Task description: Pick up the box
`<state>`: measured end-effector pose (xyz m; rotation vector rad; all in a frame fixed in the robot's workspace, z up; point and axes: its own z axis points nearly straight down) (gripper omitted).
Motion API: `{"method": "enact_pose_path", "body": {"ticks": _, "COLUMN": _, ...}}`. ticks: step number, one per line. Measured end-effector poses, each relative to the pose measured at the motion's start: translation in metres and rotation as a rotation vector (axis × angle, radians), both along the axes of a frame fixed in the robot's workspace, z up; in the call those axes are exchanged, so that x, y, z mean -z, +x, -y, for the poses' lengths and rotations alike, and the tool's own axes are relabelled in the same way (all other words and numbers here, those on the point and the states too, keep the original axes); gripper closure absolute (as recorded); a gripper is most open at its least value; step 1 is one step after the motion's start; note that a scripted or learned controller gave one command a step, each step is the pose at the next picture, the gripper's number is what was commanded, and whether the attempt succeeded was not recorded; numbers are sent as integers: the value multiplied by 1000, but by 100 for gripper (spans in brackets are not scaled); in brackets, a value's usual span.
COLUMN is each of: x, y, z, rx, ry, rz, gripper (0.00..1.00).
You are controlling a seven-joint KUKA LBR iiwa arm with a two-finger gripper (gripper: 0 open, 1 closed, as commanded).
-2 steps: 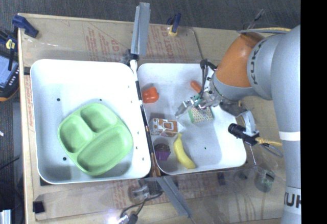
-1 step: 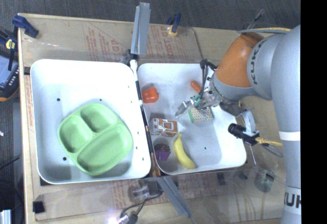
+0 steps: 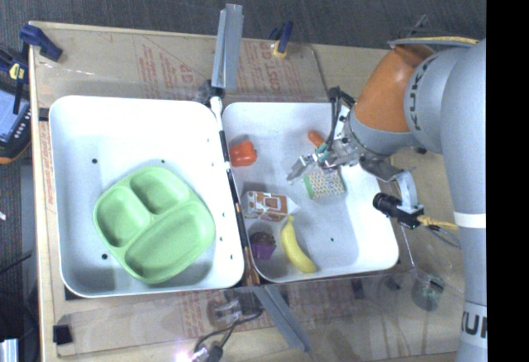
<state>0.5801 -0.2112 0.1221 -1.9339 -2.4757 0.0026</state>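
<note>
The box point(image 3: 266, 204) is a small white and orange carton lying flat in the right bin point(image 3: 372, 246), close to that bin's left wall. My gripper point(image 3: 319, 163) hangs low over the middle of the right bin, up and to the right of the box and apart from it. Just below the gripper lies a small green-and-white patterned block point(image 3: 325, 184), touching it or nearly so. The grey arm with its orange band point(image 3: 388, 100) reaches in from the right.
Also in the right bin are a red tomato-like piece point(image 3: 242, 153), a small orange carrot point(image 3: 316, 137), a purple grape bunch point(image 3: 263, 245) and a banana point(image 3: 297, 248). A green divided plate point(image 3: 154, 224) lies in the left bin point(image 3: 74, 125).
</note>
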Motion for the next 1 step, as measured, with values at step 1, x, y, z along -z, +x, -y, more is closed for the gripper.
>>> {"method": "enact_pose_path", "body": {"ticks": 1, "x": 25, "y": -6, "z": -1, "rx": -20, "ry": -3, "rz": 7, "gripper": 0}}
